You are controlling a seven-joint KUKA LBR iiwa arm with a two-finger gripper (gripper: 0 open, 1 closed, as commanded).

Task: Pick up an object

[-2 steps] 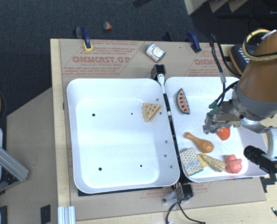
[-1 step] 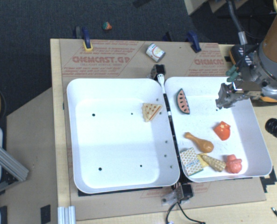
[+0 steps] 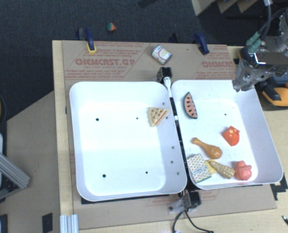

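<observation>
I observed the gripper (image 3: 242, 79) positioned above the far right corner of the right bin (image 3: 260, 111), with the grey arm (image 3: 275, 47) entering from the right edge of the bench. From this angle I could not tell how the hand was set, and I saw no object in contact with it. In the right bin, a watermelon slice (image 3: 190, 105) lay near the far left corner, just beside the divider between the bins. A red pepper-shaped piece (image 3: 231, 135) rested toward the middle of the right side. A tan drumstick (image 3: 207, 148) lay near the centre, toward the near edge. Along the near edge I noted a patterned square cracker (image 3: 198, 168), a cone-shaped wafer (image 3: 222, 168) touching it, and a pink strawberry-like piece (image 3: 243, 171) near the near right corner. In the left bin (image 3: 85, 144), a triangular waffle wedge (image 3: 157, 115) sat close to the right wall, toward the far side. On the brown board (image 3: 110, 59) beyond the bins, a small white carton (image 3: 161, 54) lay tilted.
</observation>
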